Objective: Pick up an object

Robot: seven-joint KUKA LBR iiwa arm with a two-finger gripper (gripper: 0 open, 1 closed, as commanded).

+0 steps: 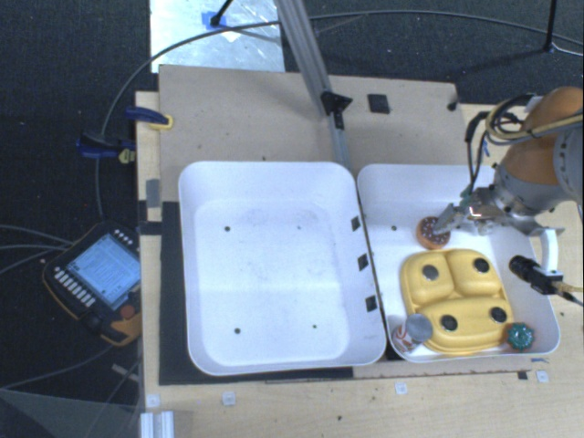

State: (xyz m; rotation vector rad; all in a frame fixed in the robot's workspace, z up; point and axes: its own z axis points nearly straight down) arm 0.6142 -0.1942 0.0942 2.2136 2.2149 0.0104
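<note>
In the right bin (392,199) a small round brown object (429,234) with a dark centre lies near the middle of the floor. My gripper (447,224) reaches in from the right and its tip sits right at this object's right edge, low over the bin floor. Just below lies a large yellow moulded piece (456,299) with dark dots. A small grey ball (418,328) rests at the yellow piece's lower left, and a teal ball (520,337) at its lower right.
The left bin (196,245) stands beside the right one, their walls meeting along a ridge with black clips (363,262). A grey pole (306,39) slants over the bench's back. A handheld pendant (96,281) lies on the floor at left.
</note>
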